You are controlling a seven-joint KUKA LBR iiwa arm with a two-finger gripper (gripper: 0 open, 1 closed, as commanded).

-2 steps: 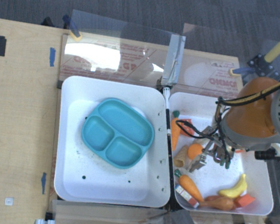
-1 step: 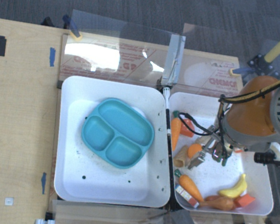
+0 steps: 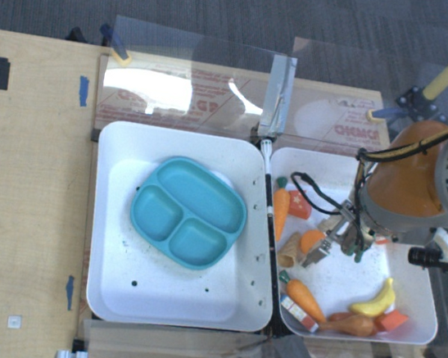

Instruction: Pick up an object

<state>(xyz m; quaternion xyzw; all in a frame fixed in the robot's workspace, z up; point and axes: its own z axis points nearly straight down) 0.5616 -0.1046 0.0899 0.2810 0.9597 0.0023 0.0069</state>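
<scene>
Arm point(image 3: 410, 179) comes in from 3 o'clock, orange band over the right bin point(image 3: 421, 280). Hand point(image 3: 332, 245) sits low in that bin, around its centre, pointing toward 8 o'clock. Can't tell whether the hand is apart or together; nothing seen held in it.

Right bin contents: a small orange piece point(image 3: 311, 241) just beside the hand tip at 9 o'clock, a tan piece point(image 3: 290, 252) touching it on the 8 o'clock side. A carrot point(image 3: 280, 211) lies along the bin's 9 o'clock wall, a red piece point(image 3: 298, 205) next to it. A second carrot point(image 3: 305, 299) lies at 7 o'clock of the hand, a small red and white item point(image 3: 298, 313) under it. At 5 o'clock: banana point(image 3: 376, 301), brown sweet potato point(image 3: 350, 322), and an orange-red chunk point(image 3: 393, 320), all bunched by the bin's near rim.

Left bin point(image 3: 118, 225) holds a teal divided plate point(image 3: 190, 211), three compartments, flat, about centre. Both bins rest on the wooden table point(image 3: 20, 187).
</scene>
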